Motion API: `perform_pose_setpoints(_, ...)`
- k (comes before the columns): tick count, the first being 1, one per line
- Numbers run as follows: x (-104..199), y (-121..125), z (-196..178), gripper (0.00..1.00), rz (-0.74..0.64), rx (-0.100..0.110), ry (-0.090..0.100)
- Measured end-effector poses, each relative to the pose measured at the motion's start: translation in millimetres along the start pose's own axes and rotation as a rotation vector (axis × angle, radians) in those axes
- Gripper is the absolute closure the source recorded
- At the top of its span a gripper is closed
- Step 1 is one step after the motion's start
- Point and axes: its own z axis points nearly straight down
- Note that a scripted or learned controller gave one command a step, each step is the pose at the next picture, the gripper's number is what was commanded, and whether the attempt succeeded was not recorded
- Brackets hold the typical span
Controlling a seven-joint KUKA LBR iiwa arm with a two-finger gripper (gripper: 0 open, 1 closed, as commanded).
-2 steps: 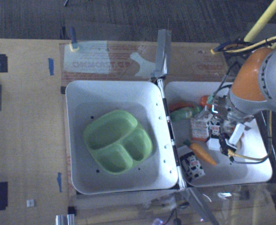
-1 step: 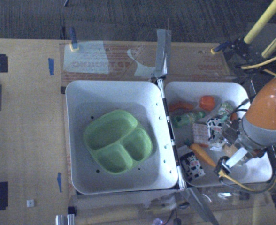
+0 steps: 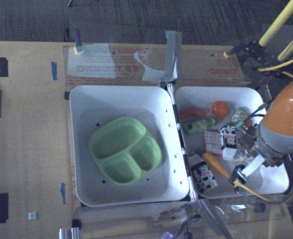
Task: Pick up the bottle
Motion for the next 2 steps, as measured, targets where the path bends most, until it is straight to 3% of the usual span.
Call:
perform_pose_setpoints(1,11,-9,-177,1.0,0.168,-0.004,0.0)
perform_pose_setpoints(2,17,-15,-213,1.0,0.311,-0.005,0.0)
